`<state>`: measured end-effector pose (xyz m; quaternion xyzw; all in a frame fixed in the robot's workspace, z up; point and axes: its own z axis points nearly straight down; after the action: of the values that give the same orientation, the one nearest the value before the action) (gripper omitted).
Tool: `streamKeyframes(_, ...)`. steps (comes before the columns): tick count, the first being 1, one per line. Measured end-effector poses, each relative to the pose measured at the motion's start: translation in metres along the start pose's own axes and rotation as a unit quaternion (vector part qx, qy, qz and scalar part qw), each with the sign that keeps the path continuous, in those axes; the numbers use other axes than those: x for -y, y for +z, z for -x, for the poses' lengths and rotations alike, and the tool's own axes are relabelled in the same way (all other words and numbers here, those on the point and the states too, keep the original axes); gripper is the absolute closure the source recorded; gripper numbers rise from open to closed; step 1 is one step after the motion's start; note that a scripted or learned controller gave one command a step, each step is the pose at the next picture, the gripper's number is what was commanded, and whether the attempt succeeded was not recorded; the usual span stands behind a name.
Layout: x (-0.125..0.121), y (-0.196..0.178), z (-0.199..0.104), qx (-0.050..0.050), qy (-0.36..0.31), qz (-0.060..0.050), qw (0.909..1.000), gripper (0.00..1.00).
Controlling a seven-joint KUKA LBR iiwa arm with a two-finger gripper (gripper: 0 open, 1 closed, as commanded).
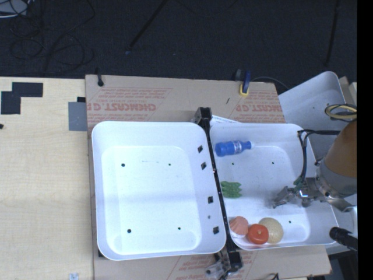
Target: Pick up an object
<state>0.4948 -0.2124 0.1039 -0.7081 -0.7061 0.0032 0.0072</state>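
My gripper (285,196) hangs low over the right side of the right bin (280,156), its fingers spread apart with nothing between them. A blue bottle (232,148) lies on its side near the bin's far left. Close to the divider sits a small green object (231,189). At the near edge a pink piece (238,224), a red round object (257,234) and a beige round object (271,229) sit clustered, just below and left of the gripper.
The left bin (148,188) stands beside the right one, with a black divider strip (213,185) between them. Both rest on cardboard (175,101) over the wooden bench. The arm's orange band (351,147) shows at the right edge.
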Motion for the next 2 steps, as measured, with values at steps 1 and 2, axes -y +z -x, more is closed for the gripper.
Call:
streamKeyframes(1,-0.051,-0.098,0.001,0.005,-0.003,0.012,0.9999,0.00)
streamKeyframes(2,0.021,0.021,0.001,0.002,0.001,0.005,1.0000,0.00)
